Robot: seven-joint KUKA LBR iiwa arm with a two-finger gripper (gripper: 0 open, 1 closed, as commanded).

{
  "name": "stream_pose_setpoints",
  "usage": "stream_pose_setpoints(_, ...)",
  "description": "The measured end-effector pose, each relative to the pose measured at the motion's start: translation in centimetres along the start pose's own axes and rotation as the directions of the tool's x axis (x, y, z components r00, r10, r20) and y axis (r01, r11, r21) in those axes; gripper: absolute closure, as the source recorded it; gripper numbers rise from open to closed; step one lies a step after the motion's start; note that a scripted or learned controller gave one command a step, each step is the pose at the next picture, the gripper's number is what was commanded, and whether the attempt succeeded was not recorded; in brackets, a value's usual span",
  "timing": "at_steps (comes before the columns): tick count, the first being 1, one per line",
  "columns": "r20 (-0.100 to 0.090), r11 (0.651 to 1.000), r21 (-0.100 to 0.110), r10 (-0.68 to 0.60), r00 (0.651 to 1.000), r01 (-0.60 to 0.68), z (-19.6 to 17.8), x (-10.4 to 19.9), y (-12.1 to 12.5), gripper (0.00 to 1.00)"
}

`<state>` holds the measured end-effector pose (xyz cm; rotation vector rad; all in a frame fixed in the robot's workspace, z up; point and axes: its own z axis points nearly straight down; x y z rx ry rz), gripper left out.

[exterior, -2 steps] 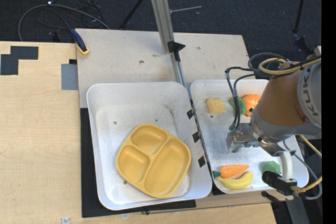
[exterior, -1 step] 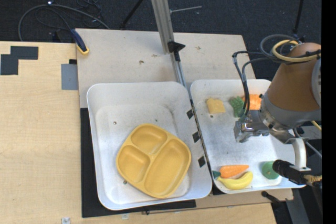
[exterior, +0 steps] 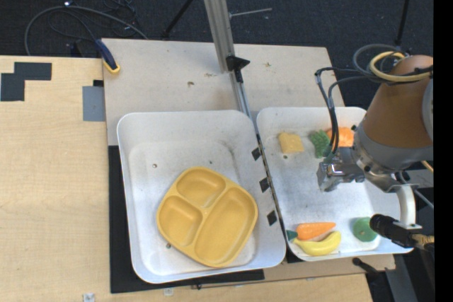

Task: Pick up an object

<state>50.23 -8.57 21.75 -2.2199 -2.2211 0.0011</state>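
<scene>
Camera view: yellow plate [exterior: 207, 216] in left bin [exterior: 134, 152].

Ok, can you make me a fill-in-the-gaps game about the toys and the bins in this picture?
1. The yellow divided plate lies in the ____ bin.
2. The plate has ____ compartments.
3. Right behind the toy banana in the right bin, and touching it, lies an orange toy ____.
4. The gripper hangs over the ____ bin.

Missing words: left; three; carrot; right
</scene>
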Motion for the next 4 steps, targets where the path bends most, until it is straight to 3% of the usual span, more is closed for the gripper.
stream_pose_setpoints(2,-0.001,1.0,0.002,-0.005,1.0,0.005,-0.9,10.5,1.8,1.0)
stream_pose_setpoints(4,0.0,1.0,0.0,-0.003,1.0,0.003,-1.9,19.0,5.3,1.0)
